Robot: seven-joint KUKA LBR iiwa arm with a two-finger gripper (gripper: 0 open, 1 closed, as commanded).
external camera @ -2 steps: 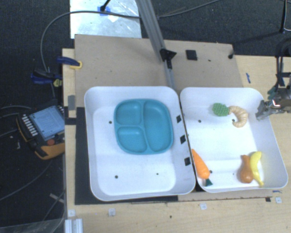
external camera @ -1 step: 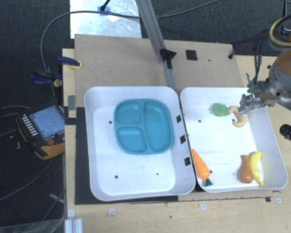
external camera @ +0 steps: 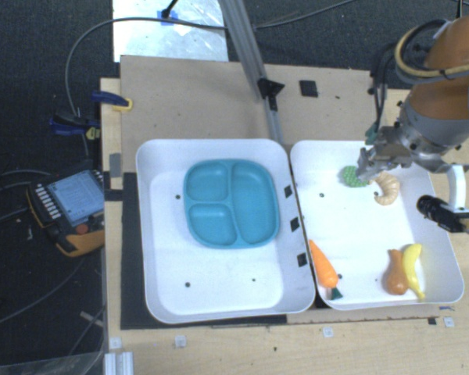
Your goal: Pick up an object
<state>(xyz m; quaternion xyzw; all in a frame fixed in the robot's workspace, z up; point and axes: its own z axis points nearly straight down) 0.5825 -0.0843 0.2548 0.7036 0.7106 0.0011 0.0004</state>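
I am looking down on the desk (external camera: 180,92) with the two white bins lying side by side. The left bin (external camera: 160,283) is holding a blue divided plate (external camera: 230,203), sitting towards its far half. The right bin (external camera: 340,229) is carrying the loose things: a green object (external camera: 350,177) lying near the far edge, a pale curved piece (external camera: 387,188) just right of it, an orange carrot (external camera: 323,264) resting along the near left wall, and a yellow banana (external camera: 413,268) touching an orange-brown item (external camera: 395,274) in the near right corner. The arm (external camera: 445,69) is reaching in from the right, its orange band showing above the grey wrist, and the jaws (external camera: 369,167) are hanging over the far part of the right bin, right beside the green object and seeming to touch or overlap its right edge. I cannot tell how far apart the jaws are standing, nor whether anything is caught between them. A black part (external camera: 438,209) is sticking out near the right rim of that bin. Off the desk to the left, a handheld controller (external camera: 69,209) is lying among cables.
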